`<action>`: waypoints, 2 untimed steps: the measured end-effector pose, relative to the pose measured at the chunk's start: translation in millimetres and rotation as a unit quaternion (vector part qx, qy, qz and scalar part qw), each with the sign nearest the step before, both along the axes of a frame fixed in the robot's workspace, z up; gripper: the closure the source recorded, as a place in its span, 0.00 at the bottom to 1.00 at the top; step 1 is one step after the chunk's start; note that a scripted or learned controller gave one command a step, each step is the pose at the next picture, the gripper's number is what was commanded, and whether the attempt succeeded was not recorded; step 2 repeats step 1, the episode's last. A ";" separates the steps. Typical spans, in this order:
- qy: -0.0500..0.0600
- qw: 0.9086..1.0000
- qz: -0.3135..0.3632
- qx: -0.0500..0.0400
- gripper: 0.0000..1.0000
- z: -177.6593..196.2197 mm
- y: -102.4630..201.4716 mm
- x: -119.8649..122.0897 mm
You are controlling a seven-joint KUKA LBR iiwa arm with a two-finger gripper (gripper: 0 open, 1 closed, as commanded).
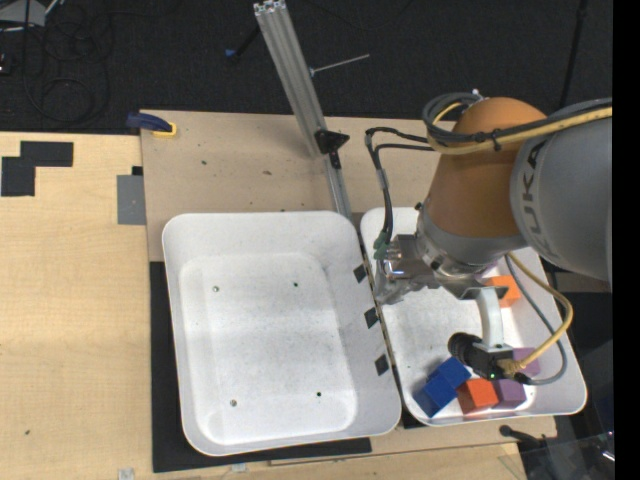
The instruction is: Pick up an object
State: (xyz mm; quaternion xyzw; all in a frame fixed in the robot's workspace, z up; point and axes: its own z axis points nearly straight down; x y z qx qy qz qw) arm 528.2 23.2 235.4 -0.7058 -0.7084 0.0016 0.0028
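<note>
My gripper [393, 271] hangs over the left part of the right bin [420, 323], close to the wall it shares with the left bin. The wide grey and orange wrist above it hides the back of that bin. In the bin's front corner a blue block [441, 386], an orange block [479, 395] and a purple block [511, 393] lie side by side. Another orange piece [504, 290] peeks out at the right, beside the arm. I see nothing between the gripper and the blocks at the front.
The left bin [270, 328] stands beside the right one, with black clips along the shared wall. A slanted aluminium bar [297, 78] rises behind the bins. The wooden bench [230, 158] stretches behind and to the left.
</note>
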 end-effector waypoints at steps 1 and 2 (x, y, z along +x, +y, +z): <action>-0.001 1.000 0.001 0.000 1.00 4.4 57.5 -6.2; -0.001 1.000 0.001 0.000 1.00 4.4 57.5 -6.2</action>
